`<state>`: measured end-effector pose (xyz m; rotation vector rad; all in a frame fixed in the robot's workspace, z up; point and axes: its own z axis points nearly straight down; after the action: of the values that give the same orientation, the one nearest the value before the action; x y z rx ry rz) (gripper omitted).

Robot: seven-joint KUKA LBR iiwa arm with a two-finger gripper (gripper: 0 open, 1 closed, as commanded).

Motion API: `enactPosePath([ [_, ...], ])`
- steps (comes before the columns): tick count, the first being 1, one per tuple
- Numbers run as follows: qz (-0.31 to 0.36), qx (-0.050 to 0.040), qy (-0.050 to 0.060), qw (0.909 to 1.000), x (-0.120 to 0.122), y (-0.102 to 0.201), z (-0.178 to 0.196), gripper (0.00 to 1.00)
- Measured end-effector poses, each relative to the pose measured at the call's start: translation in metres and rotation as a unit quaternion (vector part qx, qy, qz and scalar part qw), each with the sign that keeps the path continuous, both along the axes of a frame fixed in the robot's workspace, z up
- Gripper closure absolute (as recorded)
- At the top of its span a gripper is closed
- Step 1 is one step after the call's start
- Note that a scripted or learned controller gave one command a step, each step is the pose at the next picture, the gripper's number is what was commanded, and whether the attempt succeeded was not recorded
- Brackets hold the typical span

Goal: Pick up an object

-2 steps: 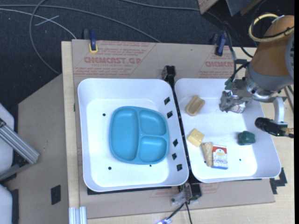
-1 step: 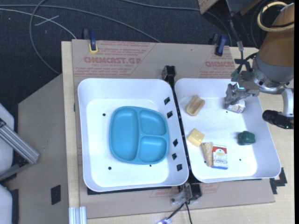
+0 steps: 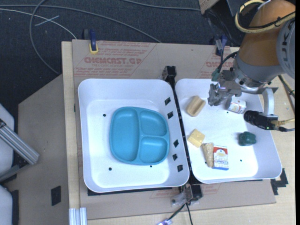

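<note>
- The tabletop (image 3: pixel 122 55) was a flat brown board with red writing on it, and it carried both bins.
- The left bin (image 3: pixel 93 125) was white, smooth and shallow, with round corners. It held one thing.
- That thing was a blue tray (image 3: pixel 138 135), shiny like plastic, round at the edges, with three dips in it.
- The right bin (image 3: pixel 262 165) was white and smooth too. All the small things lay in it.
- The arm (image 3: pixel 265 36) was big, grey and orange. It reached over the top of the right bin.
- The end effector (image 3: pixel 218 96) hung low at the back of the right bin, just beside a tan block (image 3: pixel 195 106). I cannot tell if it was released or clenched, and I saw nothing in it.
- So the job looked not done yet. Every small thing lay on the bin floor. A pick was left to do.
- The tan block looked soft, like a sponge or bread.
- A red and white box (image 3: pixel 221 157) looked like thin card, flat and square.
- A yellow block (image 3: pixel 196 138) looked like a chunk of cheese.
- A green lump (image 3: pixel 246 138) was dark and bumpy.
- A small white tube (image 3: pixel 236 107) with a red mark lay near the end effector.
</note>
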<state>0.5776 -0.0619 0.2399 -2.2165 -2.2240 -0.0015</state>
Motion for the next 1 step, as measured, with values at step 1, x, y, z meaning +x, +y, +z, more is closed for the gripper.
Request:
enactPosePath([
  [1,-0.001,-0.0004,0.001,1.0000,-0.0042,0.0524,-0.0124,1.00],
])
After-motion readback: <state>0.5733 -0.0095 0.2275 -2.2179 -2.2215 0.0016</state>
